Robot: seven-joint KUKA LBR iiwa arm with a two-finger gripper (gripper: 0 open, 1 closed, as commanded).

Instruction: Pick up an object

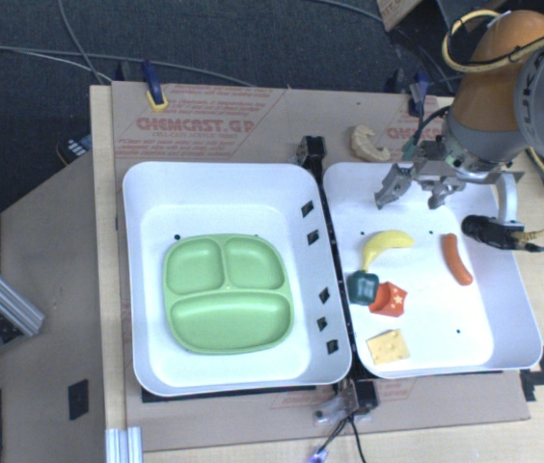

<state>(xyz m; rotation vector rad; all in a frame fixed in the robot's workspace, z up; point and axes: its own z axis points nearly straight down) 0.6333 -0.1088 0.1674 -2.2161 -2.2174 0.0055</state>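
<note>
In the right bin (503, 345) lie a yellow banana (386, 245), an orange-red sausage (457, 259), a small teal block (362, 286), a red piece with a yellow star (389, 300) and a pale yellow cheese wedge (388, 346). My gripper (414, 191) hangs open over the bin's far end, fingers spread, with nothing between them. It is above and beyond the banana, to the upper left of the sausage.
The left bin (147, 210) holds a green divided plate (227, 290). A tan curved object (376, 143) lies on the bench behind the right bin. Black clips line the divider between the bins. Cables run along the right side by the arm.
</note>
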